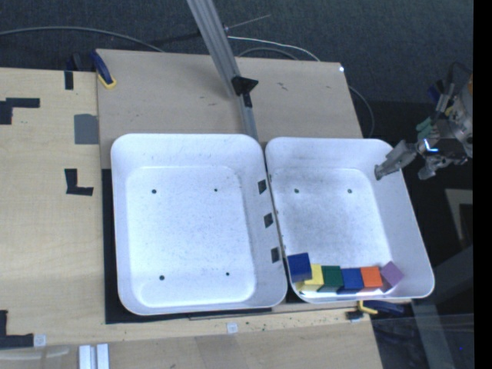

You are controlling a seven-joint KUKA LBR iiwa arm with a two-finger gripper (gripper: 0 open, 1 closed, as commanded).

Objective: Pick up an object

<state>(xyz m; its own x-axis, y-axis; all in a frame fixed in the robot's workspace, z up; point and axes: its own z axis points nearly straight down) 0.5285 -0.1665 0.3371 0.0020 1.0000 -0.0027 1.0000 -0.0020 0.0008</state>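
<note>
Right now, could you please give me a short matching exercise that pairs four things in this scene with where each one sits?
Things:
1. purple block
2. upper blue block
3. gripper
4. green block

Places:
A. over the right bin's upper right rim
B. right end of the block row
C. left end of the row, on a yellow block
D. middle of the row, along the bin's near wall

Pairs: 1-B, 2-C, 3-A, 4-D

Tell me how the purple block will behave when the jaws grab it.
The purple block looks like a rigid, flat-sided cube, so it should probably neither flex nor roll. It seems small and likely light. It rests against the right bin's sloped wall beside the orange block, so it may slide or tilt when nudged.
</note>
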